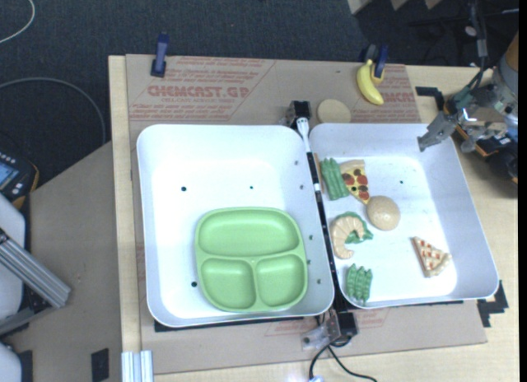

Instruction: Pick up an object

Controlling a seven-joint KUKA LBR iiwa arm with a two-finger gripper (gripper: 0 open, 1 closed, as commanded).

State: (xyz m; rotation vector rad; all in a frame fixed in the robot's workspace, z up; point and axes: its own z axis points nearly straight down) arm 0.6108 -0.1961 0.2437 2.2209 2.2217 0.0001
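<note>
The right bin [461, 207] holds several toy foods. A green bean bundle [333, 178] and a pizza slice [356, 179] lie at its left, with a tan bun [383, 212] below them. A pastry with green leaves [349, 234] and green pea pods [359, 281] lie lower left. A second pizza slice [431, 255] is at the lower right. My gripper [435, 132] hangs over the bin's upper right corner, apart from all the foods, and nothing shows in it.
The left bin [165, 174] holds a green divided plate [249, 258]. A toy banana [370, 84] and a round beige disc [333, 111] lie on the bench behind the bins. Blue clamps [160, 53] stand at the board's back edge.
</note>
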